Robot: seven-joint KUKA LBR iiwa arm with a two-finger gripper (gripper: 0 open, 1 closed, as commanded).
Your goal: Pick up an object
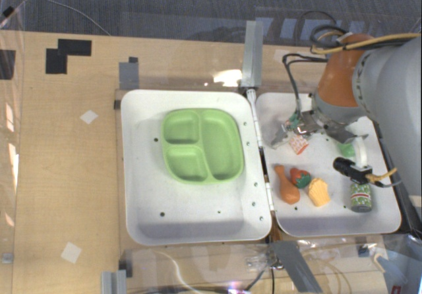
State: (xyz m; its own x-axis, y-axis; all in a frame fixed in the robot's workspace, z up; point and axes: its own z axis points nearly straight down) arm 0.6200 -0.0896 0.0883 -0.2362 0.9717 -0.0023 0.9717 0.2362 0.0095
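arm (389,82): upper right, over right bin (330,220)
tray (201,146): green, left bin (142,174), frame centre
gripper (295,129): fingers spread, nothing between
packet (299,144): red/white, touching tips
risk: tips nudge packet, close on air; drumstick (286,184), corn (318,192) near

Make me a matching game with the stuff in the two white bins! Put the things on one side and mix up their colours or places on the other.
Things:
1. divided plate
2. chicken drumstick toy
3. corn toy
4. small can

Colours and places:
A. yellow, beside the drumstick in the right bin
B. light green, alone in the left bin
C. dark green label, near the right bin's right edge
D. orange-brown, lying in the right bin nearest the divider

Pairs: 1-B, 2-D, 3-A, 4-C
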